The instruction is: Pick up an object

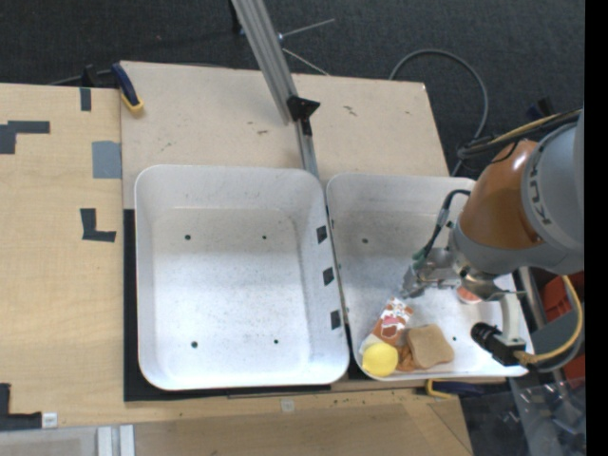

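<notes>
While the gripper hovers low in the right bin, fingers' state unreadable, the snack packet lies just toward the desk's front edge.

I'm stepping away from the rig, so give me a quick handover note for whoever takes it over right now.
Gripper: low inside the right bin, just above the pile; nothing seen between its fingers.
Things: yellow ball, brown block and red-and-white packet clustered at the right bin's near edge; a reddish item is partly hidden beside the wrist.
Left bin: beside it, not involved.
Done: arm is over the pile.
Left: grasp one object and lift.
</notes>
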You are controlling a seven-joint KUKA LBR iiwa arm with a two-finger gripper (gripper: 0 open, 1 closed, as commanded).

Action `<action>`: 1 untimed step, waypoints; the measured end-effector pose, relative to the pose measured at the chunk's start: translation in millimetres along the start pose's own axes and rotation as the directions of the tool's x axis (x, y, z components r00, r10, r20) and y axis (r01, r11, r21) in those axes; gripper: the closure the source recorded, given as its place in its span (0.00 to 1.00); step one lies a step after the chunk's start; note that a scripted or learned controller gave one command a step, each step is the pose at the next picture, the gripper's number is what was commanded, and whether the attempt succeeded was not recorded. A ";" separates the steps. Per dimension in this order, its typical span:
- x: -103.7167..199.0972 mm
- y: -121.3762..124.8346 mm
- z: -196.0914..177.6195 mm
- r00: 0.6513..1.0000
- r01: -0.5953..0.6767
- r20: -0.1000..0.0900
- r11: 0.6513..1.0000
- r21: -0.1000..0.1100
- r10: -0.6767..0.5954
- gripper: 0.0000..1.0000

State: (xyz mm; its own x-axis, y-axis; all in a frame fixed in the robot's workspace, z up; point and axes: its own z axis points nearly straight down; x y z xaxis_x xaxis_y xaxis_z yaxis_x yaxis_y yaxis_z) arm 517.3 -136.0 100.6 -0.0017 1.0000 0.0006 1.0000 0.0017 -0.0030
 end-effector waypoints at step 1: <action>-0.7 0.8 -63.1 1.000 0.000 0.002 1.000 -0.007 0.000 1.00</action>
State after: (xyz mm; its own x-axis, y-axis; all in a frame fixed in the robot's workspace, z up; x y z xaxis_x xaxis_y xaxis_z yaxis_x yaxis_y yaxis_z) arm 518.3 -136.8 163.7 -0.0013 1.0000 -0.0011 1.0000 0.0013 0.0043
